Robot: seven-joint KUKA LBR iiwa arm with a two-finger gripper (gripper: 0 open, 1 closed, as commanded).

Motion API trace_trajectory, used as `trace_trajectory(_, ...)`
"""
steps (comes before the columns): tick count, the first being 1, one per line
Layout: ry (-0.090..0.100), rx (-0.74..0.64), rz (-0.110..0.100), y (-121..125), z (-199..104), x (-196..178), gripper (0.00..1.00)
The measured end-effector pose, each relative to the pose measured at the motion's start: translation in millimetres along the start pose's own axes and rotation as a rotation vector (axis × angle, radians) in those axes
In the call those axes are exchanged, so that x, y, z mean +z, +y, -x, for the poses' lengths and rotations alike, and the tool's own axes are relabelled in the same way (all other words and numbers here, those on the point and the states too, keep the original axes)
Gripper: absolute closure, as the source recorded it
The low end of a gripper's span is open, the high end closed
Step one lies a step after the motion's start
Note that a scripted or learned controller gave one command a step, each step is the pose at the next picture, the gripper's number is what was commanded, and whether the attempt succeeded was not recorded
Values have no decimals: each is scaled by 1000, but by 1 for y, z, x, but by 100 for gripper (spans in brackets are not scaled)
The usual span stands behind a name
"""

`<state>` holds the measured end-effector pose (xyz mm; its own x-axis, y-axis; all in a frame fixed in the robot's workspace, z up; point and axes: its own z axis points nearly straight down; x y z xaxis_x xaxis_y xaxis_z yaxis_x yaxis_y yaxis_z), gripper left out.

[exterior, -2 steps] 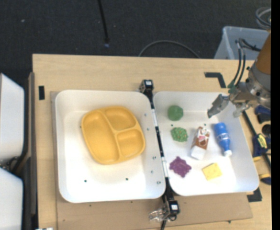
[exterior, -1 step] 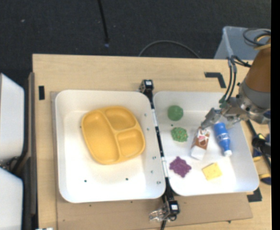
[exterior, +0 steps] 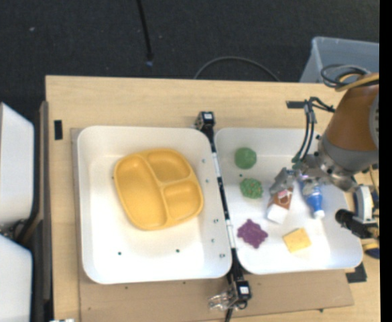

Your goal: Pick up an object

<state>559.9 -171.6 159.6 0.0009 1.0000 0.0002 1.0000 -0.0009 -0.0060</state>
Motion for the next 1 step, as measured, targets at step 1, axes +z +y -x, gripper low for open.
trace_trajectory(1,-1,1,2,0,1,54,0)
